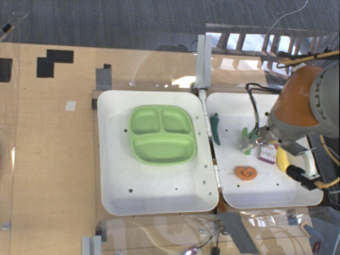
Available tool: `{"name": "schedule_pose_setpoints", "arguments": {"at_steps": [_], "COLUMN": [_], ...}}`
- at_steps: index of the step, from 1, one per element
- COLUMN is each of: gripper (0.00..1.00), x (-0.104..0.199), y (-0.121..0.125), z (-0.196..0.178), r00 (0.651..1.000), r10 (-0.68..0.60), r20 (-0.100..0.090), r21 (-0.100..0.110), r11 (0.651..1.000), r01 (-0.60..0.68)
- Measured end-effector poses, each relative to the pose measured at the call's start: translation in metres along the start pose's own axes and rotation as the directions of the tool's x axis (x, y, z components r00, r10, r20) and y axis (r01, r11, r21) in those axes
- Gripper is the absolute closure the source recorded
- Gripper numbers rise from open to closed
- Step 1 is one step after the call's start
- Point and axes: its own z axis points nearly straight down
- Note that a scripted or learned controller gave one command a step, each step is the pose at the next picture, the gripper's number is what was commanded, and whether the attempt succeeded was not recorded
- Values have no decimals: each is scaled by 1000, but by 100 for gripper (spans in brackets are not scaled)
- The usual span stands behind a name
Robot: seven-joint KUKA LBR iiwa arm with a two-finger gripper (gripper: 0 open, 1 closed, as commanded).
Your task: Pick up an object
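We've got the claw (pixel 249 140) mid right bin (pixel 234 195), grip state n/a, can't tell; green toy (pixel 245 135) directly under it, upright-ish.

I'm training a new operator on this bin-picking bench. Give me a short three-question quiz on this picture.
1. True or false: the green divided tray lies in the left bin.
2. Which lies nearest the front rim of the right bin? A) orange round object B) dark green piece C) yellow object
3. Fill in: the gripper hovers over the ___ bin.

Key: 1 true; 2 A; 3 right.
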Motion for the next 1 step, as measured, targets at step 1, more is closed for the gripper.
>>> {"name": "schedule_pose_setpoints", "arguments": {"at_steps": [1], "gripper": [100], "x": [45], "y": [48], "z": [-114], "r00": [987], "r10": [158], "r20": [-7], "r21": [28], "r11": [987], "r01": [-157]}}
